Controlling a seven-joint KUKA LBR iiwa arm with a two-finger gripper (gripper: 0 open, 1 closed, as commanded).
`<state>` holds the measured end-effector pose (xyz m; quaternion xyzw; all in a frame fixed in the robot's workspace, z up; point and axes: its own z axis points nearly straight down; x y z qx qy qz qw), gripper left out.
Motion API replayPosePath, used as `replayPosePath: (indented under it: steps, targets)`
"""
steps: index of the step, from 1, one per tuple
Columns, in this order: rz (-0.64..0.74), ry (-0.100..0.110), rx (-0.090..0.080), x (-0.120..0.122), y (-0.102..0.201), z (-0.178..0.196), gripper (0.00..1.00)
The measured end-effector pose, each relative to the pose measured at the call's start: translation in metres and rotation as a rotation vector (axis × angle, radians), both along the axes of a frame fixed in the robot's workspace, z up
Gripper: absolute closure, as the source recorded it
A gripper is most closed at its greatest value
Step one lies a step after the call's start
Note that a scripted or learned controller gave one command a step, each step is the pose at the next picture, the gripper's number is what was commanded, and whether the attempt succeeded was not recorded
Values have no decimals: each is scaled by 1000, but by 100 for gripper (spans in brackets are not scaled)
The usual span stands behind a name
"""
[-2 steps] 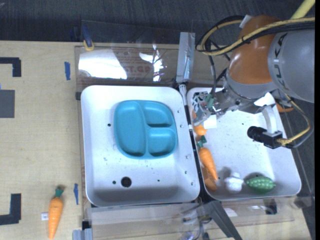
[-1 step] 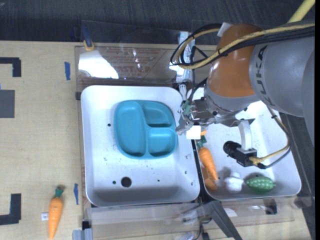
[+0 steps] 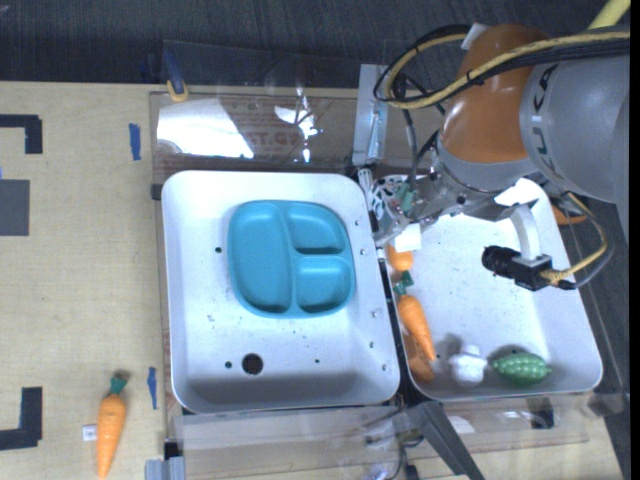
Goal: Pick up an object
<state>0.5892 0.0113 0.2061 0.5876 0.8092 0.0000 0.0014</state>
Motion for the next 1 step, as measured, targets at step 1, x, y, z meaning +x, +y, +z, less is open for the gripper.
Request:
replayPosePath:
  steps: [1]
  targets:
    - [-38, 4, 2, -34, -15, 0, 100]
